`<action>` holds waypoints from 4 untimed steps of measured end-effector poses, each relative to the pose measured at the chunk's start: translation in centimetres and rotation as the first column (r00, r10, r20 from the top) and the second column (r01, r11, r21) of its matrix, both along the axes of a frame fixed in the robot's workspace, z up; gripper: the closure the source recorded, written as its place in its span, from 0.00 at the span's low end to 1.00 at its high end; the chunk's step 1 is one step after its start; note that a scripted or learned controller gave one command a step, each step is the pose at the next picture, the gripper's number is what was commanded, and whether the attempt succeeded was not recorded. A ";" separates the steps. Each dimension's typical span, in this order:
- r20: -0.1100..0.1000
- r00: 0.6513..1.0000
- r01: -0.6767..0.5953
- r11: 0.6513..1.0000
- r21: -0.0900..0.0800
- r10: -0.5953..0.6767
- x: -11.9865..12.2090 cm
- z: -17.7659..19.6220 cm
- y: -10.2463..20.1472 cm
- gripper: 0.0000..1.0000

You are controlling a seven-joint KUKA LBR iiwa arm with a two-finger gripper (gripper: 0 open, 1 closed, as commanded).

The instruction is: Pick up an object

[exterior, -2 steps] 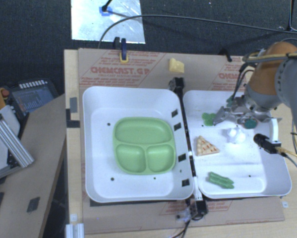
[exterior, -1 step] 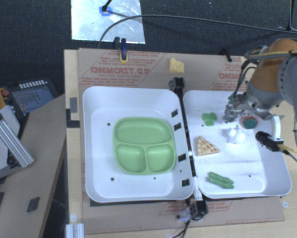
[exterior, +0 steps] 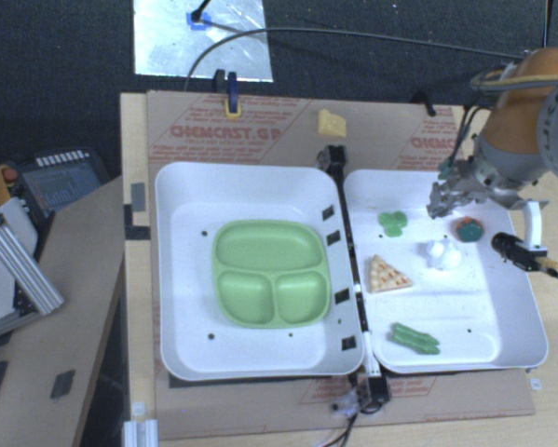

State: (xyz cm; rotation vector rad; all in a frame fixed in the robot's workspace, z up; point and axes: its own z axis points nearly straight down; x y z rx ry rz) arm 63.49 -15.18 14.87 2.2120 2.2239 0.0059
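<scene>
a: white bin (exterior: 516, 338) on the right holds the toys; the gripper (exterior: 443, 199) hangs above its far edge, near the green blob (exterior: 392, 220).

b: whether its jaws are parted, i cannot tell. i'd centre over that blob, then descend straight.

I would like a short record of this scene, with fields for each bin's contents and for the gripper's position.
left bin: green divided plate
right bin: green broccoli-like piece, pizza slice, green pod, white object, small round red-and-teal item
gripper: over the right bin's far part, between the broccoli-like piece and the round item
held object: none visible
</scene>
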 end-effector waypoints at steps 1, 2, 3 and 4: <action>0.002 1.000 -0.001 1.000 -0.001 0.001 0.2 5.5 0.0 1.00; -0.005 1.000 -0.003 1.000 0.002 0.003 0.0 4.9 5.4 1.00; -0.003 1.000 -0.004 1.000 0.002 0.004 0.4 6.5 10.5 1.00; -0.006 1.000 -0.004 1.000 0.003 0.004 -0.7 6.4 15.3 1.00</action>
